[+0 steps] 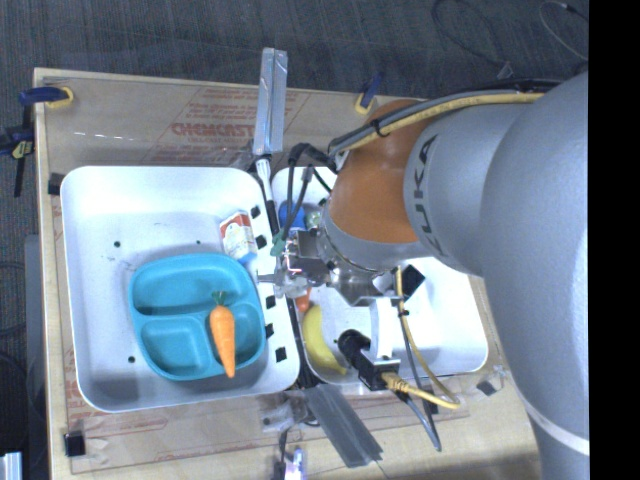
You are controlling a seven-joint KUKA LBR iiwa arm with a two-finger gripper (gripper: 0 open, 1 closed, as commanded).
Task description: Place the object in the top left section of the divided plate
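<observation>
From my remote station I see the arm (480, 168) reaching in from the right, its orange band above the wrist positioned over the divider between the two white bins. The gripper (292, 268) sits low at that divider, near the right edge of the left bin (100, 198). The wrist hardware hides the gripper's working end, so I cannot tell its opening state, and I see no object held by it.

The blue divided plate (185, 313) lies flat in the left bin, toward its lower middle. An orange carrot (222, 340) with a green top lies across the plate's right side, tip pointing toward the plate's lower rim. A small red-and-white carton (236, 236) rests just beyond the plate's upper right corner, close to the gripper.

In the right bin (450, 338), a yellow banana-like object (317, 340) lies directly below the wrist, partly covered by it.
</observation>
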